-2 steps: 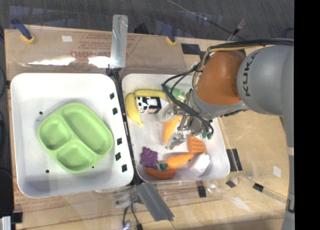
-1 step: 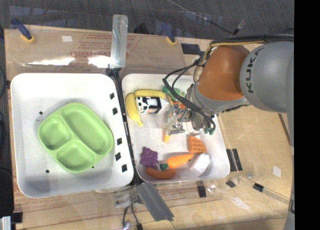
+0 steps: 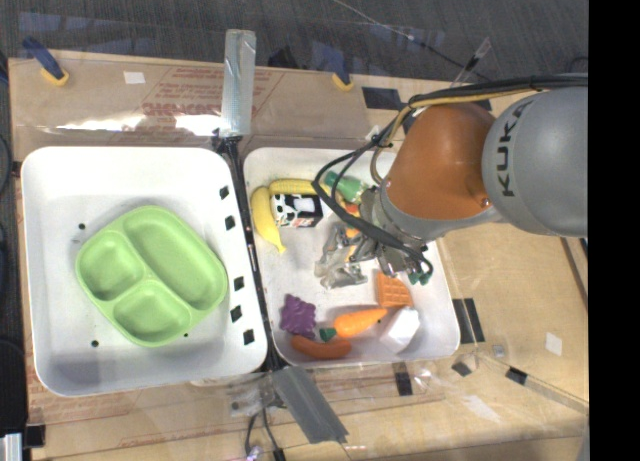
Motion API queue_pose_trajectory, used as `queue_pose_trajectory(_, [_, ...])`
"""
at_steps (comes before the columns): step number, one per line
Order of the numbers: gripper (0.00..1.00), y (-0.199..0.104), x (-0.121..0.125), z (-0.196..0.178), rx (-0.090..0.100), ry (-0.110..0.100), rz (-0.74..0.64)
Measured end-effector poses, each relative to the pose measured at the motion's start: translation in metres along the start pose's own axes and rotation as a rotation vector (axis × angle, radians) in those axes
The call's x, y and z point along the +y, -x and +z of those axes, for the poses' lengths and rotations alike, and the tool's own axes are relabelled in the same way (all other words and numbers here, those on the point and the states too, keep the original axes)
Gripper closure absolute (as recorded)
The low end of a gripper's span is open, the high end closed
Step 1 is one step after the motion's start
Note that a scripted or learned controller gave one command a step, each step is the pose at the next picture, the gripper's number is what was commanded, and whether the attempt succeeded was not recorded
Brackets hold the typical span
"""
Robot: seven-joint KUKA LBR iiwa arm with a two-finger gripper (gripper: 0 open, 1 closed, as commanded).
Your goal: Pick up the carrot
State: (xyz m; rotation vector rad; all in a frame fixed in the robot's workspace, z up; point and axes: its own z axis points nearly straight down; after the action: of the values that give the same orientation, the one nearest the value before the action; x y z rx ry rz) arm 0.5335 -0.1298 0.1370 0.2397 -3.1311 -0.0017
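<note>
Two white bins sit side by side on the bench. Left bin [image 3: 60,349], left half of the frame: one green tray [image 3: 150,274] with three compartments, lying near the bin's centre, tilted relative to the bin walls. Nothing visible in any compartment.

Right bin [image 3: 440,334], centre of the frame, holds several items. Upper left of this bin: banana [image 3: 264,217], curved, along the left wall. Just right of it, a black-and-white carton [image 3: 297,211], touching or nearly touching the banana. Lower part of the bin: purple grapes [image 3: 297,314]; carrot [image 3: 358,323], orange with a green tip at its left end, lying roughly level just right of the grapes; a red-orange long piece [image 3: 320,347] below the carrot against the front wall; a waffle-patterned orange piece [image 3: 394,291] above the carrot's right end; a white block [image 3: 402,330] just right of the carrot.

Gripper [image 3: 340,259] hangs over the bin's centre, above the carrot and apart from it. Finger spread cannot be told; nothing seen in its grasp.
</note>
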Motion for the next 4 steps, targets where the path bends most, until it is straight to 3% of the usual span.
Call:
queue_pose_trajectory(1, [1.0,-0.001,-0.048,-0.008,-0.004,-0.003,-0.131])
queue_pose_trajectory(2, [0.0,-0.001,-0.048,-0.008,-0.004,-0.002,-0.132])
queue_pose_trajectory(3, [0.0,0.008,-0.022,0.047,0.002,0.002,-0.227])
queue_pose_trajectory(4, [1.0,0.01,-0.021,0.035,-0.003,0.0,-0.23])
